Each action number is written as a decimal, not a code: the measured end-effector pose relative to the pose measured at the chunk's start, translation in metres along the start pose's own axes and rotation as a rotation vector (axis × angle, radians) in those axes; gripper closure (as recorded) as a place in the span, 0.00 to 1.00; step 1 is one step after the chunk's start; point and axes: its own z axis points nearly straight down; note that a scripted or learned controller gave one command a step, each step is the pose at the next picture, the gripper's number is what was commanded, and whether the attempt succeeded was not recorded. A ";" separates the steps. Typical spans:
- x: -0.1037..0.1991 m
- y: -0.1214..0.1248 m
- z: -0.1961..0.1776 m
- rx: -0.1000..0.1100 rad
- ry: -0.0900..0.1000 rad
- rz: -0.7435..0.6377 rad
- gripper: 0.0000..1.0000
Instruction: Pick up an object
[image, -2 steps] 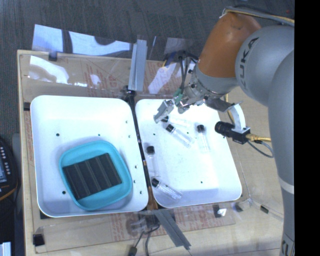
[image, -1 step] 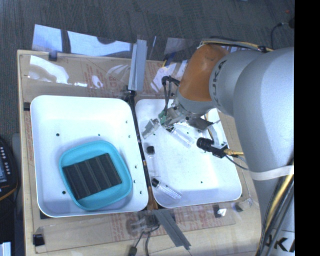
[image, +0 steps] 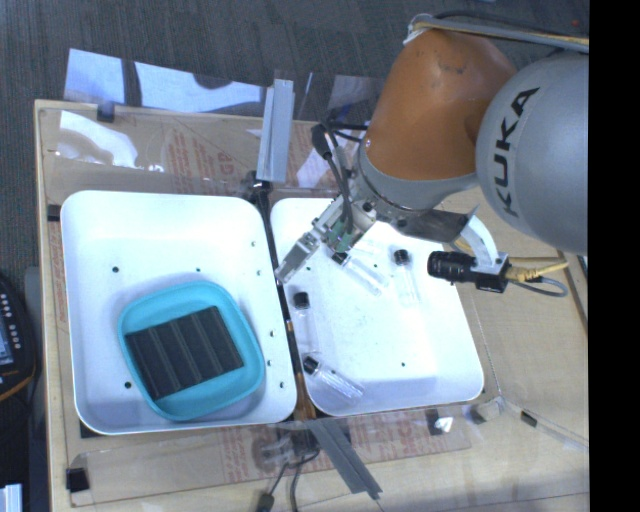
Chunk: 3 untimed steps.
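Claw (image: 300, 255): hangs under the arm's wrist and slants down toward the camera view's left, its tip over the strip where the 2 bins meet.
Claw state: cannot tell from this angle whether it is apart or together.
Arm (image: 450, 100): grey with an orange band, reaching in from the view's right and covering the far right corner of the right bin.
Vial 1 (image: 362, 272): small clear tube with a black cap, lying on the right bin's floor just beside the claw's base, on its right.
Vial 2 (image: 401, 256): black cap with a faint clear body, near vial 1, further right in the far part of the same bin.
Vial 3 (image: 298, 298): black cap with a faint clear body, close to the bin's left wall, just nearer the camera than the claw's tip.
Vial 4 (image: 335, 378): clear tube with a dark cap, lying in the near left corner of that bin.
Right bin (image: 440, 340): shallow, white, holding all 4 vials.
Left bin (image: 90, 250): shallow, white, side by side with the right bin.
Teal tray (image: 140, 320): lies in the near half of the left bin, well apart from the claw.
Ribbed insert (image: 188, 350): dark, sitting inside the teal tray.
Bench (image: 150, 150): pale board under both bins.
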 end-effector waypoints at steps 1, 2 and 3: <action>0.011 0.029 0.002 0.002 0.001 -0.007 0.00; 0.062 0.048 0.117 0.005 0.006 -0.436 0.00; 0.062 0.049 0.107 0.004 0.005 -0.440 1.00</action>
